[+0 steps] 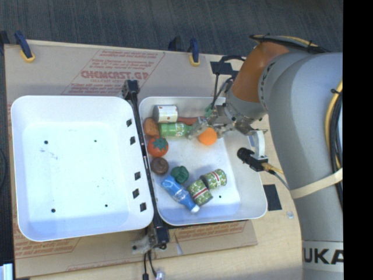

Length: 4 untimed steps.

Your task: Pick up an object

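The right bin holds several small objects. An orange ball lies near its back right, directly under my gripper, which reaches in from the right and hangs low over it. The wrist hides the ball's upper edge, so I cannot see whether the ball is gripped. Just left of the ball lie a green bottle and a white and green can.
The right bin also holds a red tomato, a brown ball, a dark green piece, a blue bottle and two green cans. The left bin adjoins it across a black hinge strip.
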Motion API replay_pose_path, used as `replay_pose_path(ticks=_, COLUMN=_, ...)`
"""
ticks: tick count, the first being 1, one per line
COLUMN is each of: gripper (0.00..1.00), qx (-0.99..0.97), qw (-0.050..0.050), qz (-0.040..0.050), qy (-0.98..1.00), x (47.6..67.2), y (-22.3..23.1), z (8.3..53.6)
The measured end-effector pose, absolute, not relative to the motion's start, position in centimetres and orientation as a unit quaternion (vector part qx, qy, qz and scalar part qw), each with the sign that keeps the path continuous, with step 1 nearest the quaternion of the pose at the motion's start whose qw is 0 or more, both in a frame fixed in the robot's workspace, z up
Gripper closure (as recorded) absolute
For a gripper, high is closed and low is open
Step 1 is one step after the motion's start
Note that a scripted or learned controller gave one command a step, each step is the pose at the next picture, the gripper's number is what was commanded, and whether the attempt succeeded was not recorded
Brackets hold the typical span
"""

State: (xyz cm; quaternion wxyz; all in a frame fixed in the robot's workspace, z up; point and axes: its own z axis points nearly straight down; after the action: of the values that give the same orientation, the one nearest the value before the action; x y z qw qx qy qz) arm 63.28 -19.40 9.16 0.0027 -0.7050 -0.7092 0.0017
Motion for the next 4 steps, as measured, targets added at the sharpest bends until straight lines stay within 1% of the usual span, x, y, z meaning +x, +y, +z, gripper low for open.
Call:
replay_pose_path(ticks=1, gripper=1.0, qx=-0.703, qw=0.003, qz=0.0023, qy=-0.711, x=63.3, y=-19.4, z=10.3)
replay_pose_path(ticks=2, gripper=1.0, qx=-0.704, qw=0.0, qz=-0.0012, qy=-0.71, x=65.8, y=-10.9, z=22.5)
replay_pose_path(ticks=3, gripper=1.0, qx=-0.704, qw=0.0, qz=-0.0006, qy=-0.71, x=65.6, y=-5.3, z=28.7)
replay_pose_path(ticks=4, gripper=1.0, qx=-0.702, qw=0.0, qz=0.0003, qy=-0.712, x=65.6, y=-5.3, z=29.7)
